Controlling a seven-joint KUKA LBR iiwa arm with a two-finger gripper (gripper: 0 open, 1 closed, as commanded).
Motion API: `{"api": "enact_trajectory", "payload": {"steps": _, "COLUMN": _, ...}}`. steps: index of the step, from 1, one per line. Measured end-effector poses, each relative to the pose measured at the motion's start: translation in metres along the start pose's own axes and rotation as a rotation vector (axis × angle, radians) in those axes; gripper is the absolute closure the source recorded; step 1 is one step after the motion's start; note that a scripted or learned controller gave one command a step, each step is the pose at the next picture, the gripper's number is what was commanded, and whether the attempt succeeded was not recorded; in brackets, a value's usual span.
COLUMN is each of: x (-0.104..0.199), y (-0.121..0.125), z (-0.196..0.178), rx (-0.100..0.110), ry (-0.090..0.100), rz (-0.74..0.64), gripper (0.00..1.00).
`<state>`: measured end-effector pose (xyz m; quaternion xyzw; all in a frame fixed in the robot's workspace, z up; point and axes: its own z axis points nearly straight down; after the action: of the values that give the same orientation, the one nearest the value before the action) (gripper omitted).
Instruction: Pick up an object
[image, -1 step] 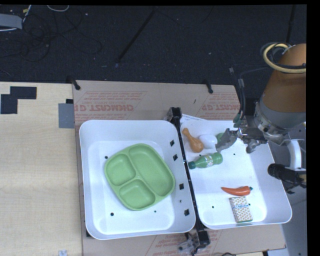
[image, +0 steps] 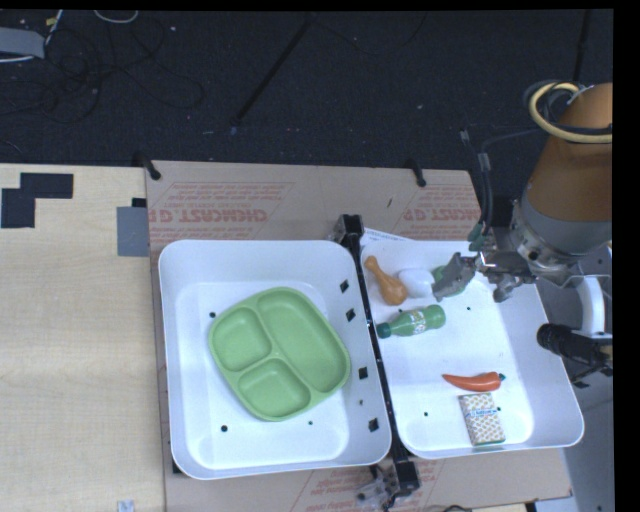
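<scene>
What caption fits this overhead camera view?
End effector hovers over the right bin above a green bottle, chili pepper and small box; left bin holds a green divided plate.

The grey arm with its orange band (image: 575, 150) is cut off by the frame's right side, so its upper links cannot be followed. Above the shallow white right-hand bin (image: 545, 425), the dark two-finger gripper (image: 478, 272) is a small, blurred cluster of metal, and how its jaws stand cannot be told. In that bin's near corner, the print on the small speckled box (image: 483, 418) is too fine to read. At its far-left corner, a white rounded thing (image: 414, 281) blends into the bin floor, its shape unclear.
</scene>
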<state>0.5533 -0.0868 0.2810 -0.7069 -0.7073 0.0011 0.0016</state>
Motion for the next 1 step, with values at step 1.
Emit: {"api": "enact_trajectory", "payload": {"steps": 1, "x": 0.0026, "y": -0.0077, "z": 0.0606, "rx": 0.004, "ry": 0.0, "rz": 0.001, "gripper": 0.0}}
